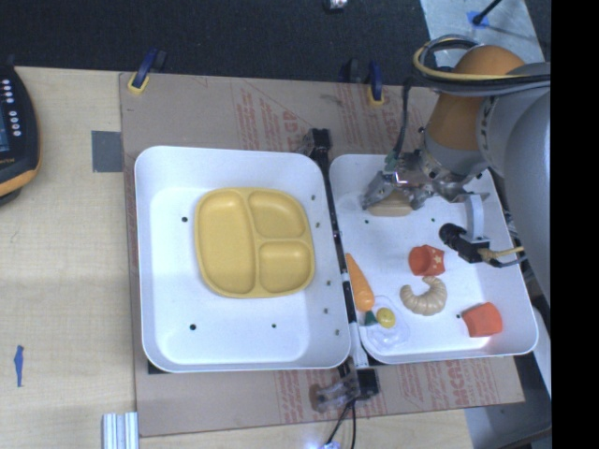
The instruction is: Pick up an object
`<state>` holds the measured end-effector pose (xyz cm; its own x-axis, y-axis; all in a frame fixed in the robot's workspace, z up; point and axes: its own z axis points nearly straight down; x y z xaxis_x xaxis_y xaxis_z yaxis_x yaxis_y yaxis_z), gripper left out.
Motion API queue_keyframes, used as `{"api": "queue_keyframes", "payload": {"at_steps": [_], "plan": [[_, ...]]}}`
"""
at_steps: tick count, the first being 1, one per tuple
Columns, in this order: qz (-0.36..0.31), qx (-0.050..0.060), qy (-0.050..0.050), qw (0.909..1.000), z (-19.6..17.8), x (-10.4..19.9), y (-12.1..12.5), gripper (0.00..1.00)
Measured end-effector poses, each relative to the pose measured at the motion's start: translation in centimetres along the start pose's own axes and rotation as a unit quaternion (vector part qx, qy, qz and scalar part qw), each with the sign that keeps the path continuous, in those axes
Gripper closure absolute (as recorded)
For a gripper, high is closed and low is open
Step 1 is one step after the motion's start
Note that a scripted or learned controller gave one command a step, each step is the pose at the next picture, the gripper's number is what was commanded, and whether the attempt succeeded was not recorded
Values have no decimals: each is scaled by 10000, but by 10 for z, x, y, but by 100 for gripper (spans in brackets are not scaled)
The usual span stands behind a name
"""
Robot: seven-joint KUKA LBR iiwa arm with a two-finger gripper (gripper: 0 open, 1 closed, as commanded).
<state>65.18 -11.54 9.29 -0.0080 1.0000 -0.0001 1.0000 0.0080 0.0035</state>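
Observation:
My gripper [397, 191] is low over the far left part of the right bin [505, 349]. A flat tan piece [392, 210] lies right under it, partly hidden by the gripper. Closer to the front of this bin are a small red piece [427, 260], a pale croissant [424, 297], an orange-red block [483, 320], and an orange carrot [360, 283] along the left wall. A small yellow and green piece [384, 319] sits near the front left corner.
The left bin [168, 335] holds a yellow divided plate [253, 241] in its middle. The arm's grey and orange body [477, 101] stands over the right bin's far edge. A handheld controller [14, 129] lies at the far left of the bench.

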Motion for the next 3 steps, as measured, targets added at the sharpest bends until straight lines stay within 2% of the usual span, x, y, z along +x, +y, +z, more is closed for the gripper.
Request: {"api": "queue_keyframes", "payload": {"at_steps": [1, 2, 3], "plan": [[12, 16, -4, 10000, 0, 3, 5, 0], [35, 13, -15, 10000, 0, -32, 4, 0], [32, 79, 14, 10000, 1, -6, -83, 0]]}}
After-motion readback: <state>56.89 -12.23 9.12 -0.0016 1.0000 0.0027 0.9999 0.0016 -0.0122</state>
